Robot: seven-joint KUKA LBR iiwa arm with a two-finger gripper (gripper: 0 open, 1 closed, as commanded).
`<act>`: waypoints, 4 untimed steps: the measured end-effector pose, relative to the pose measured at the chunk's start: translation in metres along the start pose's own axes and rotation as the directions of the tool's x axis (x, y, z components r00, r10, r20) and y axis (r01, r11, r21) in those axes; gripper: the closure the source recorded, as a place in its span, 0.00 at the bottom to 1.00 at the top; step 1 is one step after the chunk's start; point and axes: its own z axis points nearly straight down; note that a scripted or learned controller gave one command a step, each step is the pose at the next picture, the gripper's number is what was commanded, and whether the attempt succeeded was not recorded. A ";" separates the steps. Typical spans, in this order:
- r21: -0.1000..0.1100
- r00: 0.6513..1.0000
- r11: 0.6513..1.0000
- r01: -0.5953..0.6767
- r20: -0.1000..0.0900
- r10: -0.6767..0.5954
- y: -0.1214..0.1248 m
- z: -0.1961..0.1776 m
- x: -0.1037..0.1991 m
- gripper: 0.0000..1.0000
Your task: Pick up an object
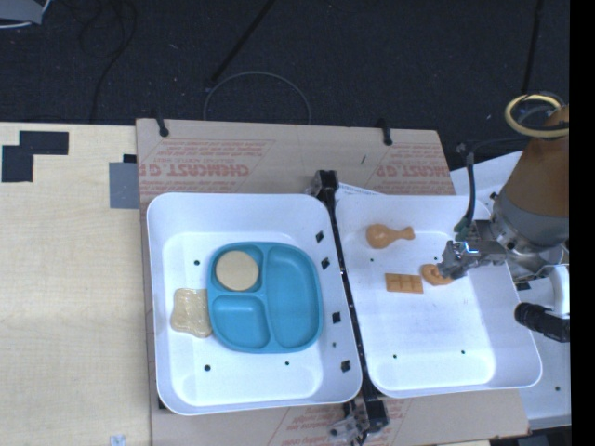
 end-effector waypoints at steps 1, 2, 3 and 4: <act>0.001 1.000 1.000 0.003 0.000 -0.003 0.001 -0.034 -0.001 1.00; 0.006 1.000 1.000 0.007 -0.003 -0.007 0.009 -0.024 0.056 1.00; 0.005 1.000 1.000 0.007 -0.003 -0.007 0.016 -0.030 0.102 1.00; 0.006 1.000 1.000 0.008 -0.003 -0.008 0.022 -0.034 0.156 1.00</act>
